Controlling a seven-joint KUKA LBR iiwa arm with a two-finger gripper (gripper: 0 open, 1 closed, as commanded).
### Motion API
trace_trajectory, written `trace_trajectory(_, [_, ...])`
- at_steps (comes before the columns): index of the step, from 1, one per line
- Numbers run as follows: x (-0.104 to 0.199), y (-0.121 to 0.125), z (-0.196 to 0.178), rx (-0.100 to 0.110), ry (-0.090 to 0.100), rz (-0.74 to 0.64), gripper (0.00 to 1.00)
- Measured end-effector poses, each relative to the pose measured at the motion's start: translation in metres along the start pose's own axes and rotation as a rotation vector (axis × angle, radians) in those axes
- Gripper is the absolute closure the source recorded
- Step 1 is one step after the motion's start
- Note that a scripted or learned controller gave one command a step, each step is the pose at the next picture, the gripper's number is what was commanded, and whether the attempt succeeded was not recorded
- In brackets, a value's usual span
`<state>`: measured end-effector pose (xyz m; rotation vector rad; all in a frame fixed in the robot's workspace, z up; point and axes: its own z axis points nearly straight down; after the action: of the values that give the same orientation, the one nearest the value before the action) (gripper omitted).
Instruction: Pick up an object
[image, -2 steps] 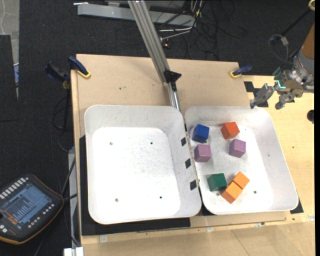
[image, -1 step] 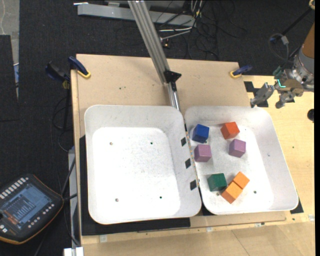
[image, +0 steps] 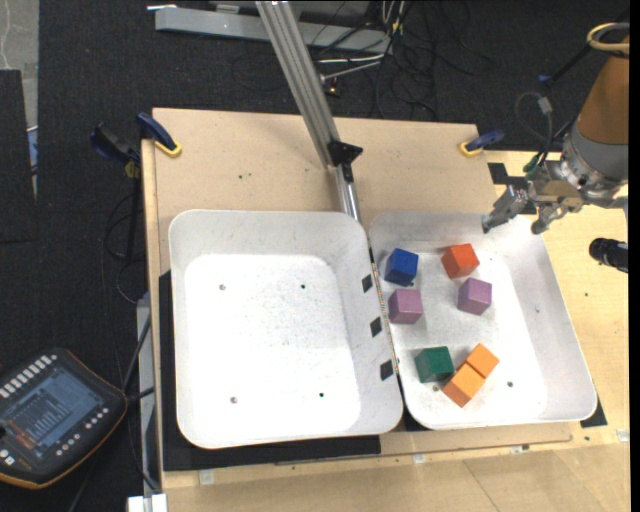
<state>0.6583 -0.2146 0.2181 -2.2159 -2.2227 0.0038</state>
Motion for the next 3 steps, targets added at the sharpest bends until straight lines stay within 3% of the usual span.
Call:
trace_trajectory(1, [0.004, -0.003, 0.064, 0.002, 0.0, 0.001, 0.0])
trace_trajectory(2, [0.003, 0.001, 0.096, -0.018, -0.005, 0.0, 0.0])
trace_trajectory(3, [0.003, 0.003, 0.085, -0.023, -0.007, -0.001, 1.0])
